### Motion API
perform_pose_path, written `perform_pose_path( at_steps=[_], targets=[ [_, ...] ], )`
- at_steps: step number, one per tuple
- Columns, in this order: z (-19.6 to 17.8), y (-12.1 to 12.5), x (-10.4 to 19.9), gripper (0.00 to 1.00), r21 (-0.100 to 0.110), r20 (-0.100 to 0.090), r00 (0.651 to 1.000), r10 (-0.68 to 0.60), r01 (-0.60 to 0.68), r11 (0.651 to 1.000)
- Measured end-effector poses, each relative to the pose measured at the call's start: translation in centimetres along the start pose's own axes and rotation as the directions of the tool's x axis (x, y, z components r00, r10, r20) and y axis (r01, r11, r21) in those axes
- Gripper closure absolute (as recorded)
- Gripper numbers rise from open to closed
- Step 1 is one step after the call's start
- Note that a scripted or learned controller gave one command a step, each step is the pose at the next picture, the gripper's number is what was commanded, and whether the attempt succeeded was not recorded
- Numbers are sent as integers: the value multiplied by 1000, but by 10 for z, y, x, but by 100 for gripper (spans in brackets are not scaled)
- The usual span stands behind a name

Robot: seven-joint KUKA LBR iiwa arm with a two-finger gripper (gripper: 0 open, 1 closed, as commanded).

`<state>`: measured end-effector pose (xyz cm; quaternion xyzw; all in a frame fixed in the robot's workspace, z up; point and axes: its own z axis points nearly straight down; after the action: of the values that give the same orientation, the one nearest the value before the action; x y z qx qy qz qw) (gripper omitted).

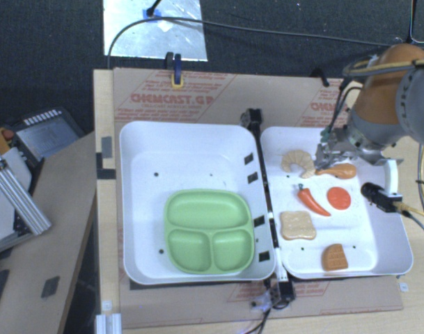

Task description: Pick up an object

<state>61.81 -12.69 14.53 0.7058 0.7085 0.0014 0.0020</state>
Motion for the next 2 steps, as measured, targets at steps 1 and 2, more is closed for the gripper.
perform_pose_path(
  at_steps=[1, 2],
  targets=[
    [-51, -8, -3, 100, -1, 0, 1000, 2, -2, 1000],
    [-56, -7, -3, 100, 2, 0, 1000, 0, 0, 1000]
  ],
)
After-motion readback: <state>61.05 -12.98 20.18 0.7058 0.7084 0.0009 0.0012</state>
